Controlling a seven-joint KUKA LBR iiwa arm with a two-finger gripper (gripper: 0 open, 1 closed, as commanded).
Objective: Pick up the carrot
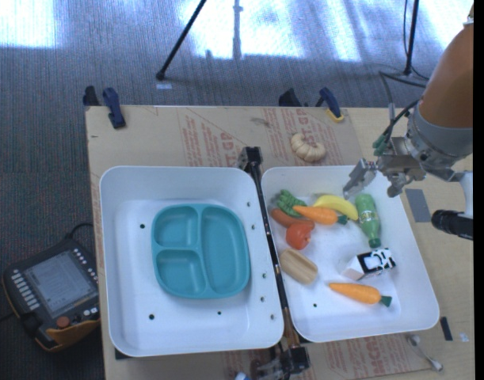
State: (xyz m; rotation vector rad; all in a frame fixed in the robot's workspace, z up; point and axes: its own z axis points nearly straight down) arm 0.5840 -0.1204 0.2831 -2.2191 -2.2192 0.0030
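Two carrots lie in the right bin. One carrot, orange with a green leafy top, lies near the bin's back left, next to a banana. The other carrot lies near the front, with its green stub pointing right. My gripper hovers above the bin's back right edge, over the green bottle. It is open, with nothing between its fingers, and stands to the right of and above the back carrot.
The right bin also holds a tomato, a bun and a black-and-white carton. A teal divided plate rests in the left bin. A small pale gourd sits on the bench behind the bins.
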